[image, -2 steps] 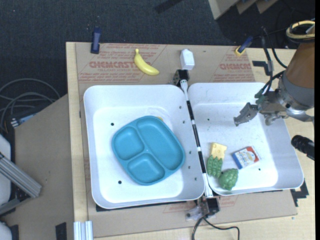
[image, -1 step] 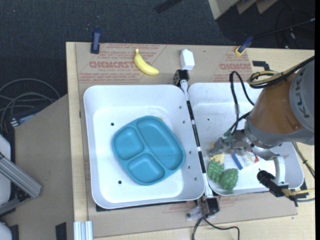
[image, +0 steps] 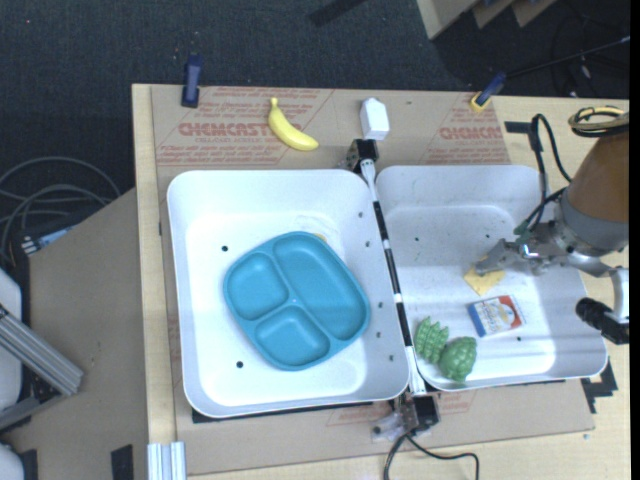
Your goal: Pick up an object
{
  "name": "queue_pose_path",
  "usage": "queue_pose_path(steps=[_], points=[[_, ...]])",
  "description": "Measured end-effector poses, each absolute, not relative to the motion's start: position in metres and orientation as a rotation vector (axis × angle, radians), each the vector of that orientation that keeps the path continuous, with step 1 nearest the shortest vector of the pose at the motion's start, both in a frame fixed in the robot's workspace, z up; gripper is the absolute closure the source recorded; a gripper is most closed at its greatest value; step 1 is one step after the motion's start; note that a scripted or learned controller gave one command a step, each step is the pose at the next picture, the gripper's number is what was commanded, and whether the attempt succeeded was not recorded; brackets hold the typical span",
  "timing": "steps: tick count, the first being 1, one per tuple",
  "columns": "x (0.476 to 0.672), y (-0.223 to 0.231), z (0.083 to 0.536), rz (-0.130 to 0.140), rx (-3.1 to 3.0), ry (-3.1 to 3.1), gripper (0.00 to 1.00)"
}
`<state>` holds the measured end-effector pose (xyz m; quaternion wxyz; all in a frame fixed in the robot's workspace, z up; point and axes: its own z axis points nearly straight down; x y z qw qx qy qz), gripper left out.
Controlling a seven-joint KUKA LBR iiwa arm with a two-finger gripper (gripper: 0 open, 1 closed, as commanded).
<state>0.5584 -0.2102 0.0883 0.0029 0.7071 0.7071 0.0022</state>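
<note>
Right bin [image: 450,193], gripper [image: 497,260] — beside yellow piece [image: 485,279]

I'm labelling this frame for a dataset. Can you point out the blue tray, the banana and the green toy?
Blue tray [image: 294,299]: camera view, on the ridge where its three compartments meet.
Banana [image: 289,130]: camera view, mid-curve of its body.
Green toy [image: 447,349]: camera view, between its two lobes.

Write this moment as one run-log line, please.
arm: over right bin | end effector: just above yellow piece | grasp: unconfirmed
</note>
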Motion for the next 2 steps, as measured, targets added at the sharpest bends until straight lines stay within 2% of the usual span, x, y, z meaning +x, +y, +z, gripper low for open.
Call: queue_pose_path(steps=[1, 2], points=[[0.569, -0.159, 0.085, 0.001, 2.221, 2.224, 0.00], [0.528, -0.153, 0.084, -0.001, 2.223, 2.222, 0.00]])
